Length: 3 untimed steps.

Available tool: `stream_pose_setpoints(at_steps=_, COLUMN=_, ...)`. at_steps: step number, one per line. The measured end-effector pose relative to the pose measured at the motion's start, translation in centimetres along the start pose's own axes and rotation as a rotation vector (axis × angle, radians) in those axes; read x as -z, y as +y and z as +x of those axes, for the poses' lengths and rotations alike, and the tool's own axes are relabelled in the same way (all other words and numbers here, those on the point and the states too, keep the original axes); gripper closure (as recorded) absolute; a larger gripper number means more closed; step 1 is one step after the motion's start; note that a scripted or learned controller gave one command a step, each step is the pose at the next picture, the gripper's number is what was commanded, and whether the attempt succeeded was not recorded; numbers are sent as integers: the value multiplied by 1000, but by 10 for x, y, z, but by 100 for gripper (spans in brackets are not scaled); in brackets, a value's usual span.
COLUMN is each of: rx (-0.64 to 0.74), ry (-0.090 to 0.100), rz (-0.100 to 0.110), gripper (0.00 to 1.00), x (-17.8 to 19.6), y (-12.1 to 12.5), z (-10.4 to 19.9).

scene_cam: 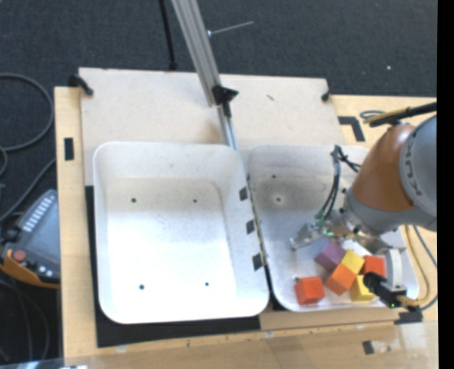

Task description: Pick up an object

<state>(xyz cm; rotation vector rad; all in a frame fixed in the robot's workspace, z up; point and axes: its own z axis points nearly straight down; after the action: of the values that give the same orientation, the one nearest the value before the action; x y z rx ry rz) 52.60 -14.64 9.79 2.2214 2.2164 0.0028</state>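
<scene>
Robotics lab test station
A plywood worktop (157,106) on dark carpet (326,21), loose cables (11,141), an aluminium camera mast (196,44), a teach pendant (31,241).

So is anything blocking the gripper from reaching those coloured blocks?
Nothing visible does. The gripper sits low in the right bin, just up-left of the purple block, with bare bin floor between them. The other blocks crowd behind the purple one.

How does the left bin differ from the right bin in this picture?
The left bin has only a bare white floor with a few dark dots, while the right bin holds several coloured blocks near its front corner. The arm hangs over the right bin, not over the left bin. The left bin looks wider than the right bin. Both are shallow and white.
</scene>
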Motion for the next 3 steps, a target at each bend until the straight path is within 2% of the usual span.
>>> stream_pose_setpoints(at_steps=1, rx=1, ry=-2, rz=-2, gripper=0, x=0, y=-24, z=-15)
stream_pose_setpoints(at_steps=2, rx=-2, ry=-3, rz=-8, gripper=100, x=11, y=-21, z=-15)
stream_pose_setpoints(at_steps=3, rx=4, ry=-5, rz=-6, gripper=100, x=131, y=13, z=-55)
